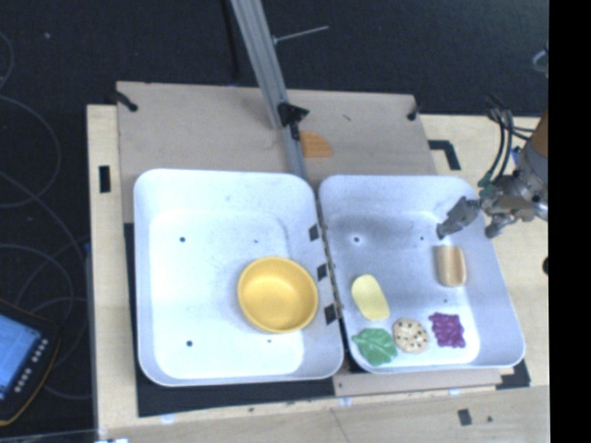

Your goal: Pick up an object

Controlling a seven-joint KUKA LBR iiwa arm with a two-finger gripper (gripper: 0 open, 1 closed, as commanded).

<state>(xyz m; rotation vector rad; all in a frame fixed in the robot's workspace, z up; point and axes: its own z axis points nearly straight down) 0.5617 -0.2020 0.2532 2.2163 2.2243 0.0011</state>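
Toward the lower middle of the frame, a round yellow plastic bowl [277,293] sits upright in the left shallow white bin [175,210], close to the wall it shares with its neighbour, with nothing else lying by it. Across that divide, the right shallow white bin [388,201] carries the small items, bunched along its lower edge as if they had been tipped there: a pale yellow oval piece [369,297], a crinkled green leaf-shaped toy [374,345] just below it, a round speckled cookie-like disc [410,335] beside that, and a purple grape-cluster toy [448,329] further right. Above the grapes lies a tan, bread-coloured cylinder [451,265], apart from the rest. The two-finger gripper [476,218] hangs just above and to the right of that cylinder at the frame's right side, its fingers spread with nothing between them; the cylinder looks the likeliest target, being nearest and clear of neighbours.
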